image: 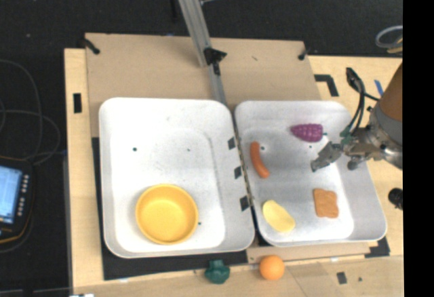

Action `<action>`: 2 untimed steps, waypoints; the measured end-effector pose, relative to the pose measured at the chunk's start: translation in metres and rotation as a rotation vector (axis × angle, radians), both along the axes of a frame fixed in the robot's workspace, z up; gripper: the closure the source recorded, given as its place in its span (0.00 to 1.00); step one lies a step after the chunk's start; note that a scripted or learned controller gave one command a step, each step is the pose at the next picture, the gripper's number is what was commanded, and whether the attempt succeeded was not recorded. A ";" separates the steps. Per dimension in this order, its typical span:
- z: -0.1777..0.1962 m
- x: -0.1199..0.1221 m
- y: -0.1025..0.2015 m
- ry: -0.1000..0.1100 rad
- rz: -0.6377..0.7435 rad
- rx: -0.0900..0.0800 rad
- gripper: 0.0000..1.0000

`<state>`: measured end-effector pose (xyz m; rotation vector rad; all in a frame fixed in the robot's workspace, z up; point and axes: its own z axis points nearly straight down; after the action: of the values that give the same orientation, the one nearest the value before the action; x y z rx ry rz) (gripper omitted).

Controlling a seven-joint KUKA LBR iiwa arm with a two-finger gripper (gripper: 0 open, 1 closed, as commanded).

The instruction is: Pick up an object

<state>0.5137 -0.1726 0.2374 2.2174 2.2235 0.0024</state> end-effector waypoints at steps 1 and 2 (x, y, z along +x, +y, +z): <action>0.000 0.000 0.000 0.000 -0.001 0.000 0.00; -0.058 0.002 -0.009 0.006 -0.003 -0.001 0.00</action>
<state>0.5159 -0.1815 0.1796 2.2231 2.2228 -0.0046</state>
